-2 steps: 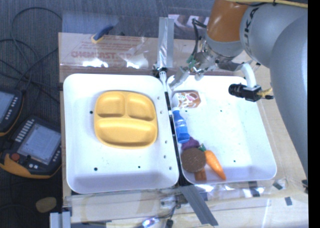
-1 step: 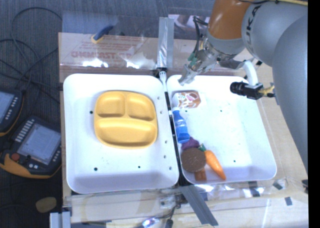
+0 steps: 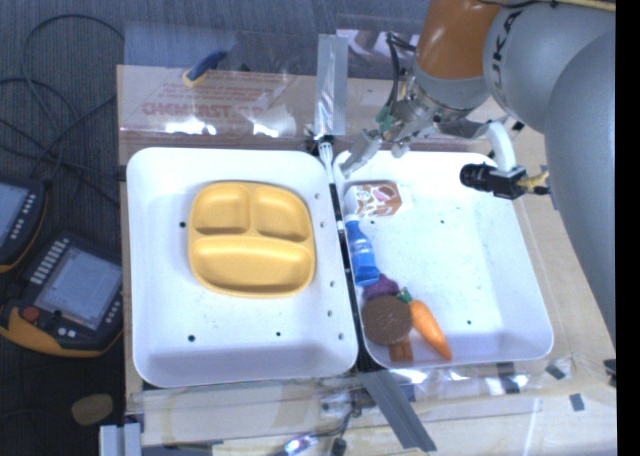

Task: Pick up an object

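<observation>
Red unreadable print on cardboard sheet (image 3: 215, 99), patterned packet (image 3: 377, 198)

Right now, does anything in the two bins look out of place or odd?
Nothing looks spilled or broken. The yellow divided plate lies flat in the left bin. In the right bin, the snack packet, blue bottle, brown cookie and toy carrot all crowd against the left wall, bunched together rather than spread out.

Grey arm (image 3: 560, 54) reaches in from right; gripper (image 3: 385, 139) tilted down-left.
</observation>
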